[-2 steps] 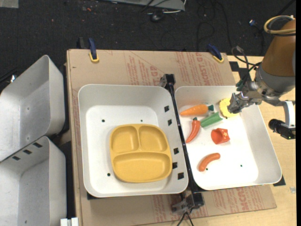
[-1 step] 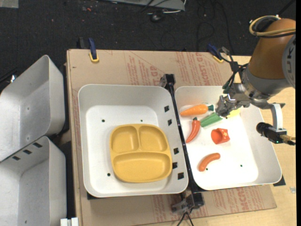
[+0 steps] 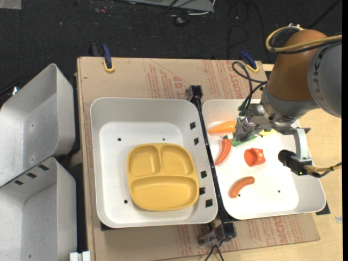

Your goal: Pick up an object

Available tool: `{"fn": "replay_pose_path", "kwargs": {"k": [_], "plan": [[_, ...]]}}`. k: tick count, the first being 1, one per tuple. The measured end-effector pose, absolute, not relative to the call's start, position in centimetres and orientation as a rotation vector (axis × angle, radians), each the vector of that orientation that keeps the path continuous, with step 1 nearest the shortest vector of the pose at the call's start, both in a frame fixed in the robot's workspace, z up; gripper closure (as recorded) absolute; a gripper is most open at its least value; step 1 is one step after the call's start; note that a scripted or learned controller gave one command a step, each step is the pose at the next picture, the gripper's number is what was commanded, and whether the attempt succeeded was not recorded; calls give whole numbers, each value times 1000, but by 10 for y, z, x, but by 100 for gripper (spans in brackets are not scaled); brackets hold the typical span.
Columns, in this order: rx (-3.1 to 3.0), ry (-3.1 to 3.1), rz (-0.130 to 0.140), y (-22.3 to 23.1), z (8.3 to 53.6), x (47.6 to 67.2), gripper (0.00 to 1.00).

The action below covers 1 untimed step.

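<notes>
In the right bin [image 3: 304, 200] lie an orange carrot [image 3: 222, 127], a red chilli pepper [image 3: 223, 150], a small red pepper-like piece [image 3: 254, 156], a reddish sausage [image 3: 241, 186] and a green item [image 3: 244, 140] partly hidden under the gripper. My gripper [image 3: 246, 128] hangs over the bin's upper left part, directly over the green item and just right of the carrot. The arm's orange band [image 3: 293, 69] covers the bin's far corner.
The left bin [image 3: 109, 118] holds a yellow divided plate [image 3: 162, 176]. A black divider [image 3: 205, 151] runs between the bins. A black cable and connector [image 3: 293, 163] hang over the right bin's right side. Two spare white bins [image 3: 32, 145] stand off the bench at the left.
</notes>
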<state>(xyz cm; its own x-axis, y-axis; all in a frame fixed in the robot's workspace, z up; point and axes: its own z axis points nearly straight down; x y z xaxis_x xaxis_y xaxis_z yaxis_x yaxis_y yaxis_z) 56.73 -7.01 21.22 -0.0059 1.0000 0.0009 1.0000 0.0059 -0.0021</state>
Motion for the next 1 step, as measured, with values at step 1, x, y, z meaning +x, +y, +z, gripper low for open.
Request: {"fn": "replay_pose_path", "kwargs": {"k": [1], "plan": [[-2213,-2227,1,-26,215,559,100]]}}
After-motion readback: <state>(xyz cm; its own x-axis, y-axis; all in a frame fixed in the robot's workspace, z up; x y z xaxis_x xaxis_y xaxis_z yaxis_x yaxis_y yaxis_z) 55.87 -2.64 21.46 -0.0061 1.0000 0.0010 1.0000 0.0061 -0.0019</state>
